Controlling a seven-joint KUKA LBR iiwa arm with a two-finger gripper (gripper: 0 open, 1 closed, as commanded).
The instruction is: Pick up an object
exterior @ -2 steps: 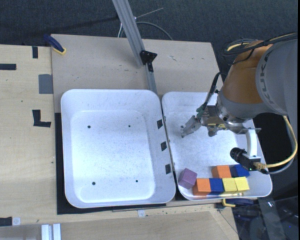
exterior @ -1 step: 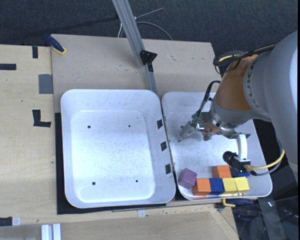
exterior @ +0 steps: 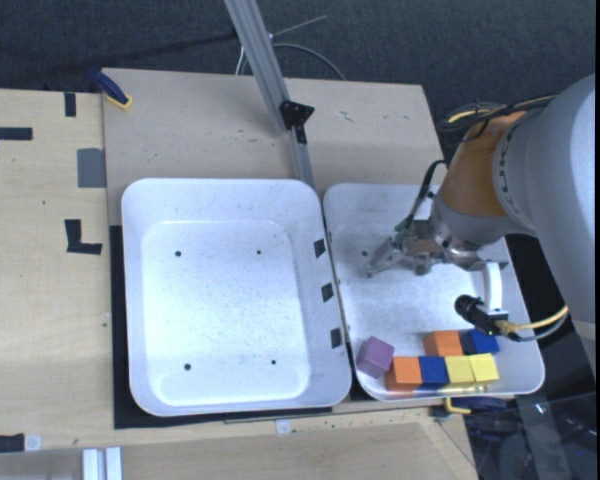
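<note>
From the fixed overhead camera, two shallow white bins are being seen side by side on a pale wooden bench [exterior: 230,133]. The left bin [exterior: 140,268] is lying toward nine o'clock of the view, and the right bin [exterior: 380,208] is lying toward three o'clock, the two rims meeting near the middle.

The grey arm [exterior: 555,178], with its orange band [exterior: 470,178], is being reached in from three o'clock. The gripper [exterior: 385,260] is being held low over the upper middle of the right bin, its metal fingers [exterior: 378,261] being pointed toward nine o'clock. Whether the claw is being held wide or narrow cannot be told from this slant; no object is being seen between the fingers.

The blocks are being gathered in a cluster at the six o'clock end of the right bin, well apart from the gripper. A purple block [exterior: 376,354] is lying at the nine o'clock side of the cluster, against the bin's left wall. Just beside it, toward three o'clock, an orange block [exterior: 406,371], a blue block [exterior: 433,370] and a yellow block [exterior: 472,369] are being lined up in a row, touching. Behind that row, toward twelve o'clock, a second orange block [exterior: 443,343] and a second blue block [exterior: 478,343] are being seen.

A grey metal bar [exterior: 260,53] is slanting across the bench at twelve o'clock.
</note>
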